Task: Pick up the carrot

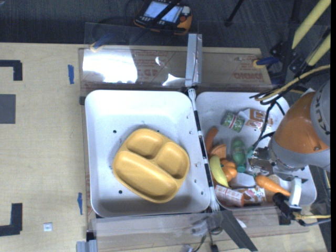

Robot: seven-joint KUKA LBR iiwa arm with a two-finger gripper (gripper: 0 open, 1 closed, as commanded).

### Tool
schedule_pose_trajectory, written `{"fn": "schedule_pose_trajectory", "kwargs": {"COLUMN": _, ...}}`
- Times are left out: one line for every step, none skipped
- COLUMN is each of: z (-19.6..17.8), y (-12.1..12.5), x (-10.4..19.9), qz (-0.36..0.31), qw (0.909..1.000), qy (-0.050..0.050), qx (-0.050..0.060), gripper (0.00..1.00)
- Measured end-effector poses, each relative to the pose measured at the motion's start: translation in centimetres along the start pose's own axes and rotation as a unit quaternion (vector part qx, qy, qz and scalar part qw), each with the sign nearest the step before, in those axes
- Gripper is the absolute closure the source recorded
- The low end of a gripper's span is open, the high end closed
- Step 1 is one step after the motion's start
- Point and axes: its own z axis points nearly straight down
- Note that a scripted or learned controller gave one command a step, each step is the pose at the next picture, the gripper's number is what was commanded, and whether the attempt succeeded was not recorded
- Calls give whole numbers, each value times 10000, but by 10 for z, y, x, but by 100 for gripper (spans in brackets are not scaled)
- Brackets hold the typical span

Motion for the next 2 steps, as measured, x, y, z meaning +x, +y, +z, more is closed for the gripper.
{"fn": "schedule_pose_trajectory", "kwargs": {"z": 0, "y": 63, "x": 13, "qz": -1208, "qw": 9927, "qy": 1, "qx": 6, "gripper": 100}}
{"fn": "schedule_pose_trajectory", "kwargs": {"z": -9, "y": 64, "x": 13, "qz": -1214, "qw": 9926, "qy": -8, "qx": -6, "gripper": 100}}
